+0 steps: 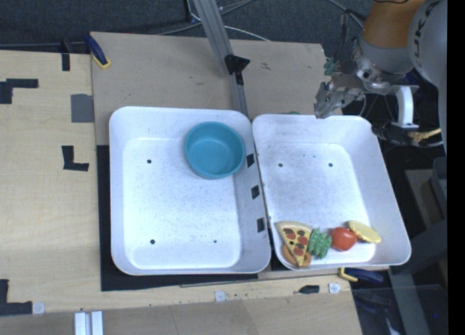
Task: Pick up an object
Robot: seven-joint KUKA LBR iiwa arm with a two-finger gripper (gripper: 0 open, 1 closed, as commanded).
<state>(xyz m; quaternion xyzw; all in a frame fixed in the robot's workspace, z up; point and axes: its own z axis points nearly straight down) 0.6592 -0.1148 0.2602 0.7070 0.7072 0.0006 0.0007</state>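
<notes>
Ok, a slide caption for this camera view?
Gripper above right white bin's far rim; round blue bowl in left white bin.

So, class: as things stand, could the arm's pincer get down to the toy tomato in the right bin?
Probably yes. The pincer hangs above the far rim of the right bin, and nothing stands over the tomato. But the tomato sits between green leaves and a yellow piece, so finger room looks tight.
</notes>
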